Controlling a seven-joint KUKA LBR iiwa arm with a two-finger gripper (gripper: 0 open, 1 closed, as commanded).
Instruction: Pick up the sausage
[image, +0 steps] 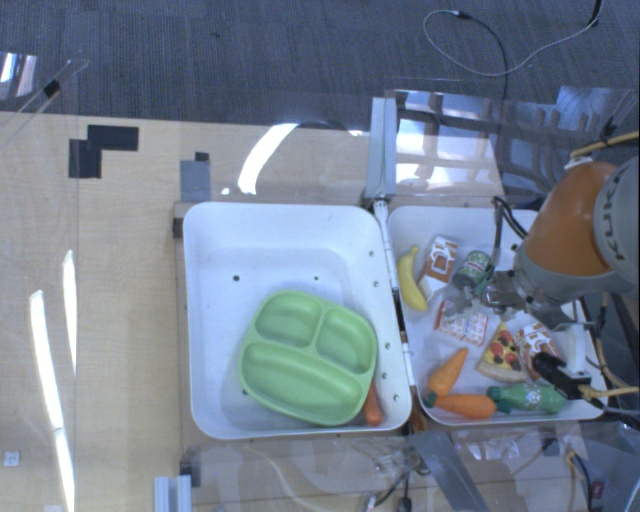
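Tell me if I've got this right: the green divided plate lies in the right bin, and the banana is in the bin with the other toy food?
Not quite. The camera view shows the green divided plate in the left bin; the banana is indeed in the right bin with the other toy food.

The arm (575, 235) is grey with a broad orange band — rounded and glossy — with thin black cables (497, 235) at nine o'clock.

Arm, single, grey with orange band (565, 235)
Enters from the right edge, wrist angled down and leftward; metal two-finger gripper (490, 293) at its lower-left end, fingertips indistinct.
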